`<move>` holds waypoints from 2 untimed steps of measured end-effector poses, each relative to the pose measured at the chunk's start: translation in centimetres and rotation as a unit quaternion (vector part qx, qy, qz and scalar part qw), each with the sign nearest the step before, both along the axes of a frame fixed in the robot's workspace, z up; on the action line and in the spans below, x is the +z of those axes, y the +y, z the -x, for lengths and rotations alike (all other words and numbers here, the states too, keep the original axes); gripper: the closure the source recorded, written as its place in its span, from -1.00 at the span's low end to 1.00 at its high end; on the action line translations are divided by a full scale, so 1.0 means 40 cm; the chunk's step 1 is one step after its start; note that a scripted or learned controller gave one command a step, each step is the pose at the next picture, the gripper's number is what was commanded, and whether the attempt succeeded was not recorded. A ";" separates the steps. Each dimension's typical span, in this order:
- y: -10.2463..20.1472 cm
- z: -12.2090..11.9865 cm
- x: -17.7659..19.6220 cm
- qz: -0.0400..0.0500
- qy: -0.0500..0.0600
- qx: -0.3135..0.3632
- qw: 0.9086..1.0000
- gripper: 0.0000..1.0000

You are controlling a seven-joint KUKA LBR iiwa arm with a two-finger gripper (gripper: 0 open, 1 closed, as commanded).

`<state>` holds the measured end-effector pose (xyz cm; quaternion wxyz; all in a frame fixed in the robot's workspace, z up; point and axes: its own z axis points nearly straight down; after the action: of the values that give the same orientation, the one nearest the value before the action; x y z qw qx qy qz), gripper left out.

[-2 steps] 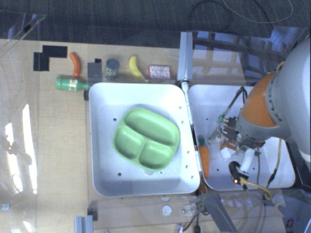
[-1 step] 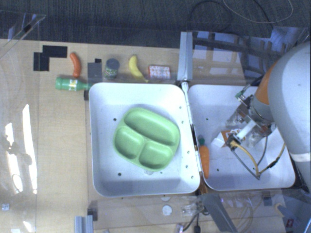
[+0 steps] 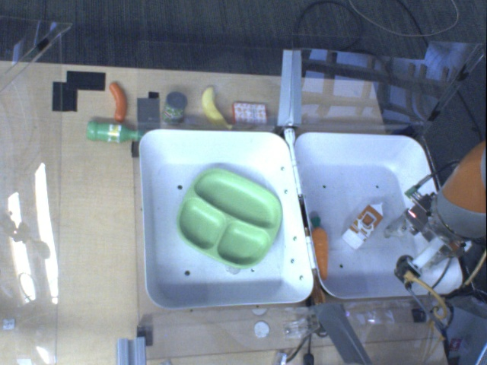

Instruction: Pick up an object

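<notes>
Nothing has been picked up yet, as far as the view shows: every thing still lies on a surface. In the right bin (image 3: 358, 158) a small white and orange carton (image 3: 363, 225) lies flat near the middle of the floor, and a carrot (image 3: 319, 251) rests against the left wall, close to the divider between the two bins. The left bin (image 3: 163, 204) holds a green divided tray (image 3: 230, 216), lying flat and slightly turned. The arm (image 3: 464, 196) reaches over the right edge of the right bin, and its claw (image 3: 407, 223) sits low just beside the carton, on the carton's right, apparently not touching it. I judge the grasp to be at the approach stage, with the carton the likeliest target; closing on it and lifting are both left to do. Whether the claw is released or clenched I cannot tell, because that part is small, blurred and tangled with cables and grey hardware. The arm is cut off by the picture's edge, so its upper links are out of sight. The print on the carton is too small to read. Along the back of the table (image 3: 76, 226) stand a green bottle (image 3: 110, 132), a sausage (image 3: 117, 101), a jar (image 3: 176, 106), a banana (image 3: 212, 106) and a small box (image 3: 249, 113), all well apart from the claw
</notes>
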<state>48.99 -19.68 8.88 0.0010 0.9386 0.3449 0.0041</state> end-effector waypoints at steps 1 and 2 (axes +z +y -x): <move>0.083 -0.196 0.000 0.004 -0.001 0.290 0.957 -1.00; 0.003 -0.052 0.136 0.004 0.001 0.381 0.925 -1.00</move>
<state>51.06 -19.56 14.34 0.0032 0.7365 0.6764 0.0018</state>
